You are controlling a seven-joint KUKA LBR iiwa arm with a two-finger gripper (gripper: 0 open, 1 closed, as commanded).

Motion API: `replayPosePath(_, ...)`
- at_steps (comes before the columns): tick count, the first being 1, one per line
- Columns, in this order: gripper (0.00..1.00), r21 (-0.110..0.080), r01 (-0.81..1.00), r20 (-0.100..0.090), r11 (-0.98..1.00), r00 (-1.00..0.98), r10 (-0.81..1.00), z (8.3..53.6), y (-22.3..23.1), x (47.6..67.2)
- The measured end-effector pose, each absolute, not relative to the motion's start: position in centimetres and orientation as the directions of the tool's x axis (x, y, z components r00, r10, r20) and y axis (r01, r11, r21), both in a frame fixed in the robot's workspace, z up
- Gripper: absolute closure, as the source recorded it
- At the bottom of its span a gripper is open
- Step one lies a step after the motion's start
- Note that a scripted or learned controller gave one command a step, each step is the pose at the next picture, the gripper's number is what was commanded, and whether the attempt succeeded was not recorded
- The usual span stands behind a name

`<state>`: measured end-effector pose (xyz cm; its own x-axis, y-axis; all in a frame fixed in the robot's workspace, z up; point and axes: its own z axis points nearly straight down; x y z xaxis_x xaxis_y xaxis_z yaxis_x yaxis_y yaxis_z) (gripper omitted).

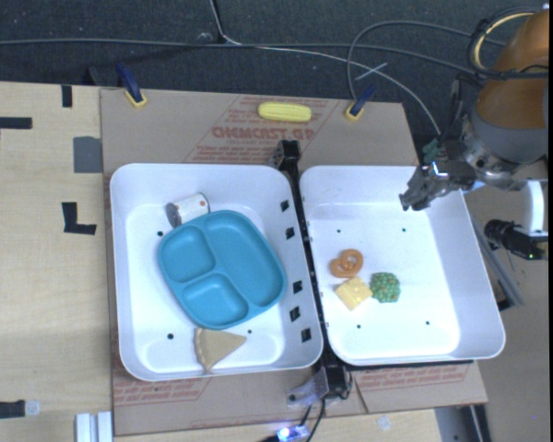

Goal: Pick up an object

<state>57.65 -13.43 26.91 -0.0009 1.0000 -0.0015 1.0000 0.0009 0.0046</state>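
The right bin (442,247) holds an orange pretzel-shaped ring (347,263), a pale yellow wedge (353,294) and a green broccoli-like piece (384,286), all close together left of its middle. My gripper (417,196) hangs over the bin's far right corner, well up and right of those pieces, with nothing seen between its dark fingers. In the left bin (134,247) lie a blue divided plate (221,267), a small white cup (188,208) on its side and a tan wedge (217,346).
A yellow banana-shaped object (284,111) lies on the cardboard behind the bins. Blue-and-yellow clamps (132,88) hold the cardboard's far edge. Cables loop across the dark floor at the back. The grey arm with its orange band (516,81) comes in from the right.
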Motion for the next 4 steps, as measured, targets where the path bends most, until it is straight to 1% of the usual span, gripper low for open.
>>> replayPosePath(1, 1.00, -0.001, 1.000, 0.000, 0.005, -0.005, 1.000, 27.0, -8.3, 56.8)
replayPosePath(2, 1.00, -0.002, 1.000, 0.001, 0.005, -0.005, 1.000, 26.9, -3.8, 55.3)
replayPosePath(3, 1.00, -0.003, 1.000, 0.000, 0.005, -0.005, 1.000, 24.9, 1.6, 54.1)
replayPosePath(4, 1.00, -0.004, 1.000, 0.000, 0.004, -0.004, 1.000, 23.0, 6.6, 52.2)
